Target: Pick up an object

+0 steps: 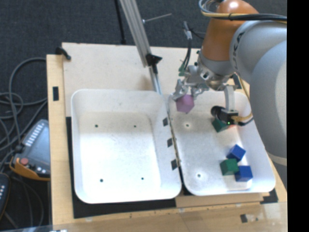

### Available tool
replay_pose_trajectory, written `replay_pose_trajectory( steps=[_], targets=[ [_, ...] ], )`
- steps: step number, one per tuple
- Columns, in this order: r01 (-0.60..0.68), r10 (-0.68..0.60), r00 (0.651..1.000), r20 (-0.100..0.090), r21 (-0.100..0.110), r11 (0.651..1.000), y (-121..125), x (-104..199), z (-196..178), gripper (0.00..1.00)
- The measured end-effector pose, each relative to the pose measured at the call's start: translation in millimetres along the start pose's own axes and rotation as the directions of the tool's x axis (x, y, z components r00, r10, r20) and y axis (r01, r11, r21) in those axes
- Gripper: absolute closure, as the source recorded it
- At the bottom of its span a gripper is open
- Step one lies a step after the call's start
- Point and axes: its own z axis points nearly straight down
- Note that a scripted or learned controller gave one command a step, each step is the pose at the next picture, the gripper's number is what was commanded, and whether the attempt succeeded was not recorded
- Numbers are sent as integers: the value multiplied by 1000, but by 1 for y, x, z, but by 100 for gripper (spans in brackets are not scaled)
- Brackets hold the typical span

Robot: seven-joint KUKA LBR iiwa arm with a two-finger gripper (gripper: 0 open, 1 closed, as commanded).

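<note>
- The fingers of the two-finger gripper [186, 92] are closed on a small pink-purple block [185, 103], which hangs from them with its lower part showing below the tips.
- That block sits just right of the frame's centre, over the upper-left corner of the right-hand shallow white bin [203, 178], close to the ridge where the two bins meet. Whether it has cleared the floor is hard to tell from this slant; it looks raised.
- The grey arm with its orange band [224, 28] fills the upper right of the frame, wrist pointing down and leftwards.
- The other objects lie well apart from the held block: a dark green block [221, 124] near the right bin's middle right, and towards the lower right a cluster of a blue cube [236, 152], a green cube [229, 166] and a second blue cube [244, 173], touching or nearly so.
- The left-hand shallow white bin [82, 129] takes up the centre-left.
- To do the lift well, I judge the arm should rise straight and steadily, keeping the grip firm, since only the block's top seems pinched.
- It should also stay clear of the slanted metal rail [137, 28] just left of the gripper.
</note>
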Motion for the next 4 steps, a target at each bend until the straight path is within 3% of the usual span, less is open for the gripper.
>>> replay_pose_trajectory(
  steps=[1, 2, 3, 4],
  targets=[
    [0, 0, 1000, 5, 7, 1000, -2, -6, -7, 100],
    [-12, 12, 1000, 5, 2, 1000, 0, -54, -57, 100],
    [-1, 1, 1000, -1, 15, 1000, 2, 24, 22, 100],
    [-5, 5, 1000, 2, 0, 1000, 17, 19, -49, 100]
  ],
)
